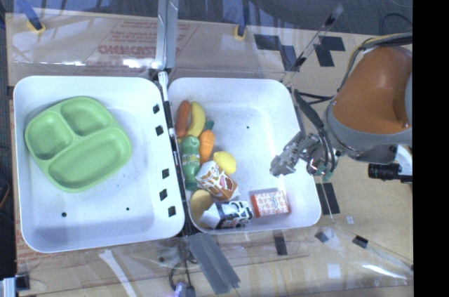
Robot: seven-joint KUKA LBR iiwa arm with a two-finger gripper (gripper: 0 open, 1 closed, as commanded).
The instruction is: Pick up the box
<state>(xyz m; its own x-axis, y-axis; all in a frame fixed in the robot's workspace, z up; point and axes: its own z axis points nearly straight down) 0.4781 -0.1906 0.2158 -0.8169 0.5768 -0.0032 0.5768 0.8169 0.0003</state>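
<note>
Camera view: box [269,203] in right bin [242,93]

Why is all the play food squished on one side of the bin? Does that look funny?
A bit. The toy food is heaped against the right bin's left wall, some pieces lying on others, and the box lies slightly crooked near the front. The green plate sits neatly in the left bin. Nothing looks spilled or broken.

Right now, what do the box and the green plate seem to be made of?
Box: probably printed cardboard, matte, with flat faces, sharp edges and red-and-white print. Green plate: likely moulded plastic, one even colour, with smooth rounded compartments and a soft sheen.
</note>
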